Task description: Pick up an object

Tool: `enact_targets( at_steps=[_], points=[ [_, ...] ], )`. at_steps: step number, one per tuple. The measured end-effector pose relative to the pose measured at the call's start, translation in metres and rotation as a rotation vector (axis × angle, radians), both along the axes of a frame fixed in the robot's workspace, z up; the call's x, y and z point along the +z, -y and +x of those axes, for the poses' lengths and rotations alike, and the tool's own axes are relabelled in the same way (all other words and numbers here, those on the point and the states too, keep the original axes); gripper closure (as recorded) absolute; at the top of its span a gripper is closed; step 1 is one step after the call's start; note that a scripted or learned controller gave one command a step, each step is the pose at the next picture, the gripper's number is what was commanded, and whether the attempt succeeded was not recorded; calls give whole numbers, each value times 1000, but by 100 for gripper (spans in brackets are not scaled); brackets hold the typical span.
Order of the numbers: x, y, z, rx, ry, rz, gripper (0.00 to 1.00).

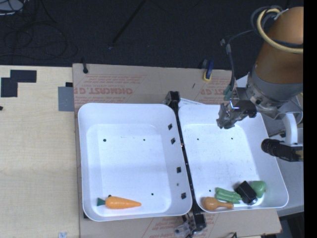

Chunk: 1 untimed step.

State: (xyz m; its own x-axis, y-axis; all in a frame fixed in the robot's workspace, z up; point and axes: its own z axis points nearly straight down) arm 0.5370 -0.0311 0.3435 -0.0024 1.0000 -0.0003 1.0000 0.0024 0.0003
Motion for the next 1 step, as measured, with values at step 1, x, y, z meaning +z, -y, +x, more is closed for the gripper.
enact_targets(
  at_steps=[1],
  points=[
    [88, -41, -9, 2, 6, 1, 100]
  ],
)
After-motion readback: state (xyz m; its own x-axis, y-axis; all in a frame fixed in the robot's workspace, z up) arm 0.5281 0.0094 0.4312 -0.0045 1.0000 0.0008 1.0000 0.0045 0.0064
